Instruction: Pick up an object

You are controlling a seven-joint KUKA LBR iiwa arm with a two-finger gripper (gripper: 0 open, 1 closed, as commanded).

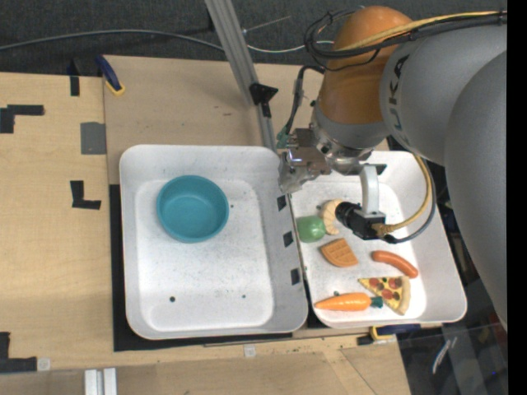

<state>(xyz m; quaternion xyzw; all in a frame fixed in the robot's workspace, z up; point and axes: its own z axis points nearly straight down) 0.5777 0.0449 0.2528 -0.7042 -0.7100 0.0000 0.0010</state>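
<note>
**Step in hand: approach to a pick.**

1. Position. The gripper [288, 174] hangs over the far-left corner of the right bin [436, 290], close to the wall shared with the left bin [128, 167]. Nothing is seen held in it. Whether it is set wide or narrow cannot be told from this angle.

2. Candidates. The right bin holds six toys:
   - a green toy [311, 229] and a beige piece [331, 214], touching each other, just near of the gripper;
   - a biscuit [338, 253], near of those two;
   - a sausage [395, 262], to the right;
   - a pizza slice [387, 290] and a carrot [344, 303], at the near edge, touching.
   The left bin holds a bowl [193, 208].

3. Recommended target. The green toy is probably the shortest reach.

4. Procedure. Travel toward the near side before descending, to clear the bin wall. Centre over the toy. Close across the sides away from the beige piece, so that piece is not caught as well.

5. Caution. The rounded toy may roll or slip out; grip low.
</note>
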